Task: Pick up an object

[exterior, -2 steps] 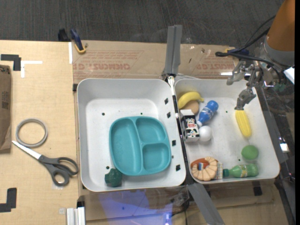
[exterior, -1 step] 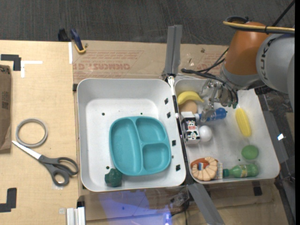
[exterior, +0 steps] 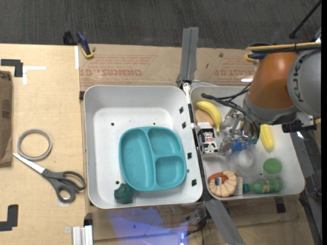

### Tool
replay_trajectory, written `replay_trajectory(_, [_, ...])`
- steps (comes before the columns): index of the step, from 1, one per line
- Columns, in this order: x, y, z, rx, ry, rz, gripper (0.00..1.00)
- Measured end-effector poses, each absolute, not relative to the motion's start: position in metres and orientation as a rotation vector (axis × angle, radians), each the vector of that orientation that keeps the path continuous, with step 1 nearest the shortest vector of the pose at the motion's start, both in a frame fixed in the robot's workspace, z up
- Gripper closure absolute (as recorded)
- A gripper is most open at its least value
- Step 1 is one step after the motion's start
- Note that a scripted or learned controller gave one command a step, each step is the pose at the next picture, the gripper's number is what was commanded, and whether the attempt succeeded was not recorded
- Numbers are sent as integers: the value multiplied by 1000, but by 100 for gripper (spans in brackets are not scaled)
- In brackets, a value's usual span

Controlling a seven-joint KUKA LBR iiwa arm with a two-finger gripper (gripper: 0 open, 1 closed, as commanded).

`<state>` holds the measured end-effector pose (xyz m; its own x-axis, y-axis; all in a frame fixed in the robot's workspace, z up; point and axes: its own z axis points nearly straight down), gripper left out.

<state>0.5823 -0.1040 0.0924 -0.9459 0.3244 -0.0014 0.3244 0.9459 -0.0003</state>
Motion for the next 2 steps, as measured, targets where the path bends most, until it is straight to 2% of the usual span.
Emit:
replay_trajectory(1, [543,-174,92,630,3076,0,0])
replay_trajectory(2, [563,-107,92,749,3048,1,0])
